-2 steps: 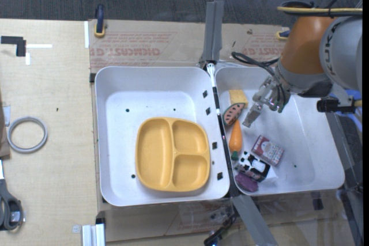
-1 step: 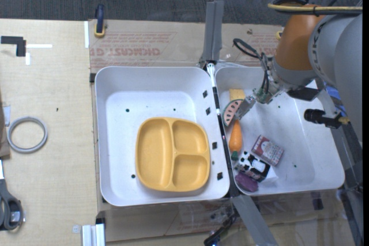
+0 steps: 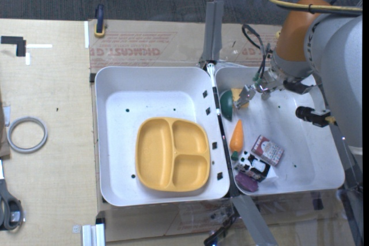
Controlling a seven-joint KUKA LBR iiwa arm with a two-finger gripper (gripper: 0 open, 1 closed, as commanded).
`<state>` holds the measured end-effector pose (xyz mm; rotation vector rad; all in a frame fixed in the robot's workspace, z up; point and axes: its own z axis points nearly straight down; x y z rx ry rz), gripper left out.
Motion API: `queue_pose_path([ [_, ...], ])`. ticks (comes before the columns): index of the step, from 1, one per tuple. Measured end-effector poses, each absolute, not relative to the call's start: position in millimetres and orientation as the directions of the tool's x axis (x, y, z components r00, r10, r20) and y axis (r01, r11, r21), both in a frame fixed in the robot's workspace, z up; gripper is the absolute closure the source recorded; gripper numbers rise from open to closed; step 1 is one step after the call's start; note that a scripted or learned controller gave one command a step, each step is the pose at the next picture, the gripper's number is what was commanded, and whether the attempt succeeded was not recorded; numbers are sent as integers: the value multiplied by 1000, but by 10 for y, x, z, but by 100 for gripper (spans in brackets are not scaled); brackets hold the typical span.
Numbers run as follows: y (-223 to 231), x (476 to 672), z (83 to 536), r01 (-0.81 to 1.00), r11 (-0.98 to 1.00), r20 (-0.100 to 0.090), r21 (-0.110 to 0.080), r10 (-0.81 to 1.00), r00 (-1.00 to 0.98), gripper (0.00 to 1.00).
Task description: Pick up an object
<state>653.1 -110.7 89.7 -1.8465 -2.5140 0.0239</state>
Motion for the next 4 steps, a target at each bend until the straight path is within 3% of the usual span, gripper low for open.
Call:
queue_pose_path([
  [1,-1083,6605,1038,953,302,-6,3,953,-302,100],
  [2,-1082,6604,1035,953,302,-5,2,953,-302,0],
  [3,-1147,5256,943,987,163,0,-3,987,-163,0],
  [4,-1156,5260,1032,987,161,0,-3,987,-161,100],
])
